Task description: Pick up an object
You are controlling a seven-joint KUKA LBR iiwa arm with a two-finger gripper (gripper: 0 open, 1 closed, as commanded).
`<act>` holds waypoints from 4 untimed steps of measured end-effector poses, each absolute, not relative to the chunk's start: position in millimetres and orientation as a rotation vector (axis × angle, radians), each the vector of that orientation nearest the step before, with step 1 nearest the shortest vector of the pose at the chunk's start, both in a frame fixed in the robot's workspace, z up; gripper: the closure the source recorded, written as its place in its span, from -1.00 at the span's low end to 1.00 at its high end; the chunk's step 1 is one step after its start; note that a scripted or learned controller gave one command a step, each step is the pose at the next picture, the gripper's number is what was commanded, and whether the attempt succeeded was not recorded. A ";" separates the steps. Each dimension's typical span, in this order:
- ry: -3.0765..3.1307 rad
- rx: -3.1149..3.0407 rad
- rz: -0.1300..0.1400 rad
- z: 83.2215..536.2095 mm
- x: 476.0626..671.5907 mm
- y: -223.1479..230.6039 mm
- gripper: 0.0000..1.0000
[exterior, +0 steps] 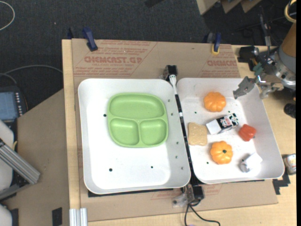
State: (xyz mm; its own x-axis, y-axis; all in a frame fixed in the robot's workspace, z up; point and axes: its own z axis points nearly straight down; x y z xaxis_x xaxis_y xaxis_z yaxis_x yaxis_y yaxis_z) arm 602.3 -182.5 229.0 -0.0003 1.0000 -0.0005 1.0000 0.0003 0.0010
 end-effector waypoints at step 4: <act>2.243 2.218 -0.020 82.6 648.6 -161.1 -1.00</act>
State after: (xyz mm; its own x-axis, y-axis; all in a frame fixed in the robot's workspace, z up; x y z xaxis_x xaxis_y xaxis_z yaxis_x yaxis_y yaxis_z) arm 648.6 -161.1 82.6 -0.0111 0.9999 0.0005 0.9998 0.0111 -0.0182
